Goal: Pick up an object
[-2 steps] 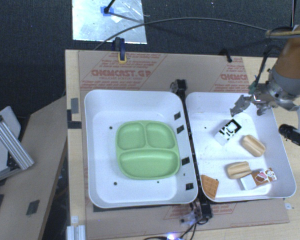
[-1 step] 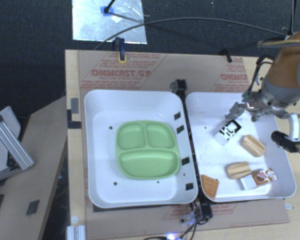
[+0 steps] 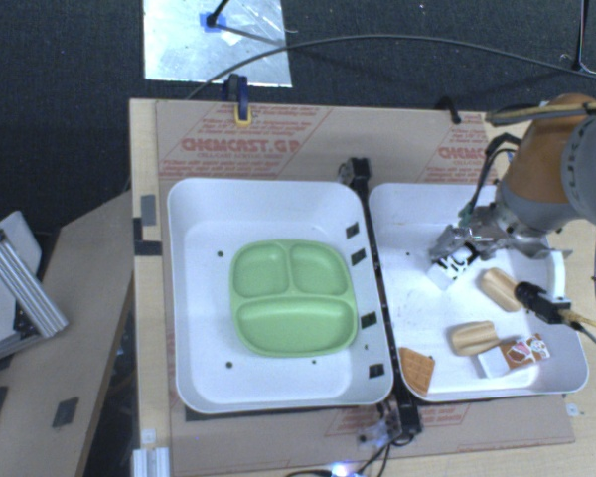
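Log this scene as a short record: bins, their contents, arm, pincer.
left bin: green plate with three compartments
right bin: two bread rolls, waffle piece, small packet
arm: reaching in over the right bin
pincer: low in the right bin by a small black-and-white item; grip cannot be told

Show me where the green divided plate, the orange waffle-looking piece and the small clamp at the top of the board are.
green divided plate (image 3: 294,297): camera view, on its middle ridge.
orange waffle piece (image 3: 417,369): camera view, on its flat face.
clamp (image 3: 239,99): camera view, on its dark upper handle.
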Robot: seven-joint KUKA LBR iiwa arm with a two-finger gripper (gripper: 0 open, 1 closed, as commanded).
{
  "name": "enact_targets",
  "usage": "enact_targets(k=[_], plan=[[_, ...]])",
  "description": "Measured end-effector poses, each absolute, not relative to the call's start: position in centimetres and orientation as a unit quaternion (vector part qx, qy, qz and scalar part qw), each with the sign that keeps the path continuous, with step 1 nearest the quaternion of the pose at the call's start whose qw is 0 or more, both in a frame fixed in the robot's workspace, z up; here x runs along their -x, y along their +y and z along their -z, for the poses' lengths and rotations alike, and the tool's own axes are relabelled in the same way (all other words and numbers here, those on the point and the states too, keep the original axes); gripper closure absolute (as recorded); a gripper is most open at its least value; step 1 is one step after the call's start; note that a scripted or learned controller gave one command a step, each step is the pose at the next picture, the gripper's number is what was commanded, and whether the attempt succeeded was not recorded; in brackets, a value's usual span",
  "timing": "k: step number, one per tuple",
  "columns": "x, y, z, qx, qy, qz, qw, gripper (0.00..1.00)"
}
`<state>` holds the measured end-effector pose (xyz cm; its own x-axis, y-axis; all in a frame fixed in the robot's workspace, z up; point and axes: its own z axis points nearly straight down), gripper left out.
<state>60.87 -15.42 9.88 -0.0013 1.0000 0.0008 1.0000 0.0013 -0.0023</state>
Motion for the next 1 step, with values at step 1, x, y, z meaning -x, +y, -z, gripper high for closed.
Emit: enact_targets(k=[1], plan=[[-61.03, -15.39, -8.57, 0.707, -0.707, 0.0009, -0.002, 0.00]])
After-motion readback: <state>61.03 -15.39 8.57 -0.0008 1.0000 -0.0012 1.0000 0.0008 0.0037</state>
